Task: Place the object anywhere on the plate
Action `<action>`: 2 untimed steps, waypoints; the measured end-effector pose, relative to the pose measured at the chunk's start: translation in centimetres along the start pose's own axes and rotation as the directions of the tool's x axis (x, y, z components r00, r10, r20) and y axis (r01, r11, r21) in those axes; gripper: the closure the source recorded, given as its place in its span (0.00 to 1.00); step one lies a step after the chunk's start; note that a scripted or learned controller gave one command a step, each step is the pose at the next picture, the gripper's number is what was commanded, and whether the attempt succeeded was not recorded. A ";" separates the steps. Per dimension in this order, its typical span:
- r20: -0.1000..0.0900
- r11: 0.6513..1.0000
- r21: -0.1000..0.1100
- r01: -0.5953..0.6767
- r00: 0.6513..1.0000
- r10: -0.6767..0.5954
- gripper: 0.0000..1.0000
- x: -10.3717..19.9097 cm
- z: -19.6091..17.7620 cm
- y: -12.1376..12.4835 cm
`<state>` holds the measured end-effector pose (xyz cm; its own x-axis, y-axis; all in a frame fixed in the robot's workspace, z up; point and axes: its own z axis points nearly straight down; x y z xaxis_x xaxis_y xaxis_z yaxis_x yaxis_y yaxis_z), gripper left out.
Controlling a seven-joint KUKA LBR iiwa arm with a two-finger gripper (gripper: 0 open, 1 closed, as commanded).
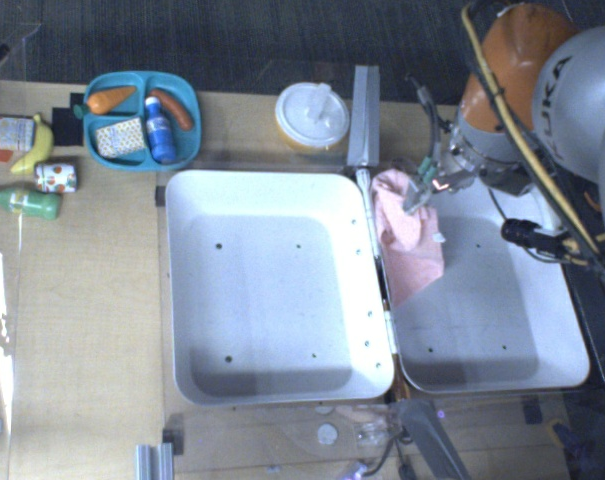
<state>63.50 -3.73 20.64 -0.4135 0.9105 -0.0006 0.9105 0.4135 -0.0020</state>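
A crumpled pink cloth (410, 238) lies in the right bin (502, 318), draped against that bin's left wall near the far corner. My gripper (419, 197) is down at the cloth's upper right edge, touching or nearly touching it. The arm hides how the gripper meets the fabric. The blue divided plate (193, 108) sits on the bench at the far left, outside both bins. It holds a toy carrot (112, 99), a blue bottle (159, 130) and other small toy foods.
The left bin (272, 288) stands between the cloth and the plate. A white lidded cup (313, 116) is behind it, next to a grey upright bar (362, 118). A banana (34, 144), a small can (55, 177) and a green bottle (22, 202) lie at the far left.
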 end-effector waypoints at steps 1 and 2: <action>0.000 1.000 0.000 0.008 1.000 -0.008 1.00 0.0 -1.4 0.2; -0.001 0.917 -0.001 0.398 0.917 -0.398 1.00 4.0 -1.0 1.9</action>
<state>63.52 0.72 21.66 -0.7419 0.6705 0.0009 0.6705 0.7419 -0.0009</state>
